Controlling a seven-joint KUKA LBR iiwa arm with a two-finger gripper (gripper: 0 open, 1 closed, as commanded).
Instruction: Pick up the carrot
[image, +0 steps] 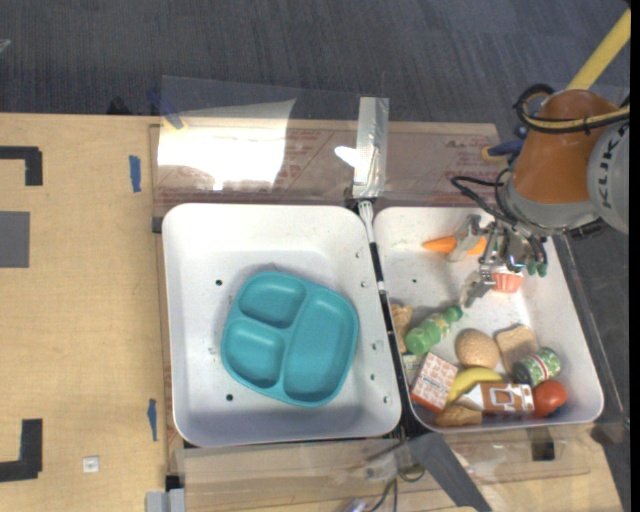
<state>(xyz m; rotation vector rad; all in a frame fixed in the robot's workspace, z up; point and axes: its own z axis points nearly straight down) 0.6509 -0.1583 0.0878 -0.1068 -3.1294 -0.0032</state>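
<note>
My tool (490, 272) hangs over the back of the right bin (588, 372), and honestly I can't tell how it's set. The carrot (440, 243) lies just to its left, alone on bare white floor. Looks like a light, stiff, slick plastic toy, so I'd pinch across the thick middle. Plenty of room here; the clutter's near the front, and the teal tray (290, 338) sits in the left bin (190, 250) on the worktop (70, 300).
</note>
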